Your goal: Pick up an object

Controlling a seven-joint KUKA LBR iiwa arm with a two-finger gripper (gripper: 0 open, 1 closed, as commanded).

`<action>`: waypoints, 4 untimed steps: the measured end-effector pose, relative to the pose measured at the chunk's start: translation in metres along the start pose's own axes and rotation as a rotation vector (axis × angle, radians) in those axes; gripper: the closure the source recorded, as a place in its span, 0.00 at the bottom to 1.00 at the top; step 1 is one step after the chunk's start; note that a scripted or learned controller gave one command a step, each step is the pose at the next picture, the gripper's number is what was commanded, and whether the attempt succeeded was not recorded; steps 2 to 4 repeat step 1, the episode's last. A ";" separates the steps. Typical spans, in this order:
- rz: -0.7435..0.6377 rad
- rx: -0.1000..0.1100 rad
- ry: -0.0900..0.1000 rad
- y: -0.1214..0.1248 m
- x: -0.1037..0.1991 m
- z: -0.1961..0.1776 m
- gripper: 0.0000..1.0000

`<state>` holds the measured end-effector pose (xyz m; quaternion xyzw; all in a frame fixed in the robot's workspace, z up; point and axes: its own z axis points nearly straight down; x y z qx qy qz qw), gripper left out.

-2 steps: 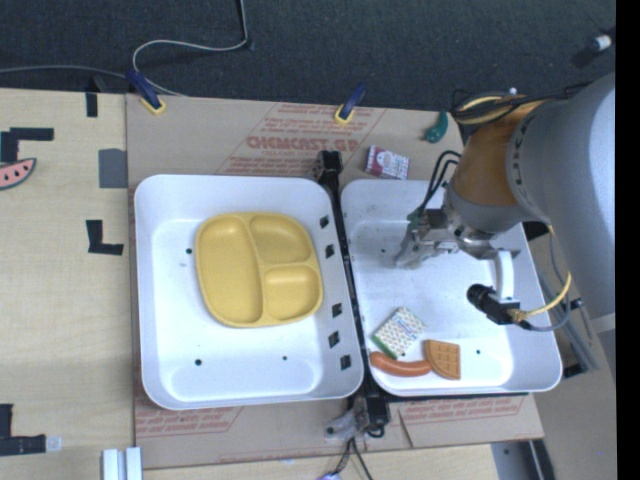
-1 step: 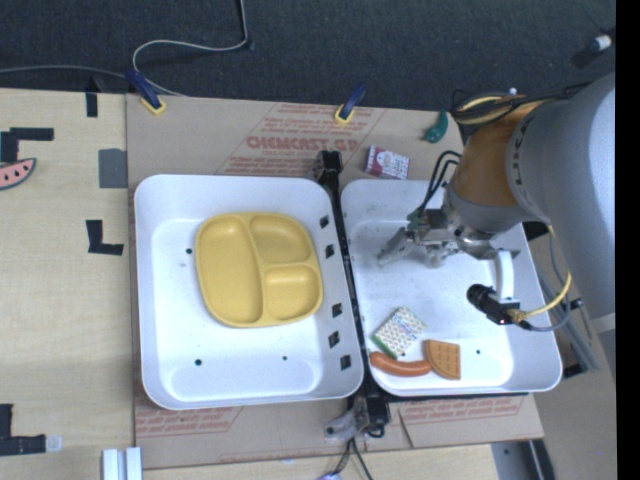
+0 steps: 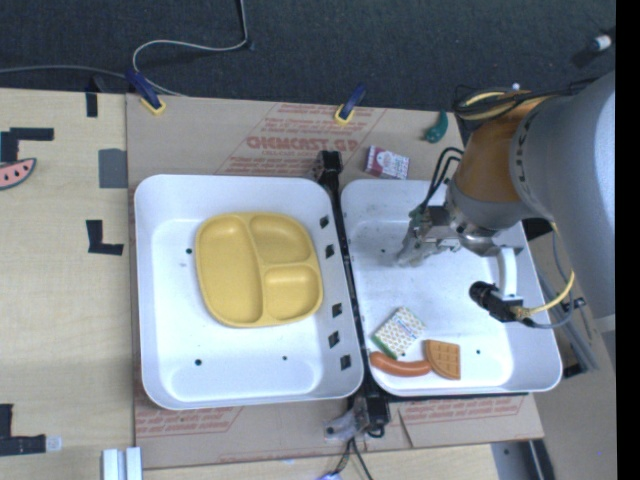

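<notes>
Pincer [image 3: 412, 251]: you see it low over the bare far floor of the right shallow white plastic bin [image 3: 375, 218]; nothing is between its fingers, and open or closed cannot be told.
Targets: a small checkered flat packet [image 3: 399, 331], a thin red-orange sausage-shaped toy [image 3: 400, 366] and a brown waffle-like slab [image 3: 443, 358] lie close together at the right bin's near edge, well apart from the pincer.
Handling: judge all three light; the sausage is probably smooth and prone to roll. Take it across its narrow middle.
Edges: the near wall crowds the cluster; approach from the far side.
Open room: the bin's middle floor is bare.
Left bin [image 3: 165, 268]: it holds a yellow three-compartment plastic tray [image 3: 258, 268], stiff and wide.
</notes>
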<state>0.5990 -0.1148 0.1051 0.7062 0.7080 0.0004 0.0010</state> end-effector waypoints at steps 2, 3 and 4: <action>0.000 0.000 0.000 0.000 0.000 0.000 0.00; 0.000 0.000 0.000 0.000 0.000 0.000 0.00; 0.000 0.000 0.000 0.000 0.000 0.000 0.00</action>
